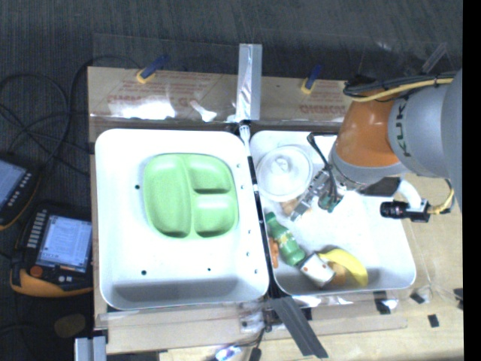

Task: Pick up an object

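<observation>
**Objects wait in the right bin under the arm**

Objects for picking lie in the right bin (391,269), which fills the lower right of the frame. We see a clear lid (284,170) at that bin's upper left corner, close to the divider between the bins. Below it, along the left wall, a green bottle (285,243) lies tilted, with an orange piece (274,256) just beside it. Near the bottom wall a banana (347,265) rests against a small white and red item (318,271); we cannot make out what that item is.

We see the arm (406,130) reaching in from the right edge, its orange band above the bin's upper part. The gripper (314,199) points down and left, its tip just below the clear lid and above the green bottle. We cannot tell how far it is open, and we see nothing held in it.

In the left bin (120,277), a green tray (191,195) with three compartments sits near the middle.
</observation>
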Action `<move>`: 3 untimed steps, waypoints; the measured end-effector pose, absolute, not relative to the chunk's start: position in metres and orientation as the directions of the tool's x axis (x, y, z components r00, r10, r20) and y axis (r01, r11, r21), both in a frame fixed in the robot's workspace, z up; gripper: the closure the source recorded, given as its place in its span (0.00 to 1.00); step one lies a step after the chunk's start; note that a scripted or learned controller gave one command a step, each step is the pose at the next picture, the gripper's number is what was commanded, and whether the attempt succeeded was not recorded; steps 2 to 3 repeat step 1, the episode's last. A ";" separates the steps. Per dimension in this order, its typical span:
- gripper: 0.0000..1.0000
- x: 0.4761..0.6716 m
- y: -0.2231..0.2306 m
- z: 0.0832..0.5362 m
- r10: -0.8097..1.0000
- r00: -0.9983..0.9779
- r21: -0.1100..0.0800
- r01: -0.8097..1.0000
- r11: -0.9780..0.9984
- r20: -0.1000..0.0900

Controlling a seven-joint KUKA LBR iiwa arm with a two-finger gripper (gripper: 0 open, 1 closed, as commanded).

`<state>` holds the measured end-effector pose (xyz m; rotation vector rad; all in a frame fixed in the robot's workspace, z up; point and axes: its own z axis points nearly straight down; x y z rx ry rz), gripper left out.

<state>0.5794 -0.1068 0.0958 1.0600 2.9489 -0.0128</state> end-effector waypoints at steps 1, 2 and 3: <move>1.00 0.639 -0.057 0.175 0.941 -0.337 -0.021 0.941 0.337 0.005; 1.00 0.639 -0.057 0.175 0.941 -0.337 -0.021 0.941 0.337 0.005; 1.00 0.639 -0.057 0.175 0.941 -0.337 -0.021 0.941 0.337 0.005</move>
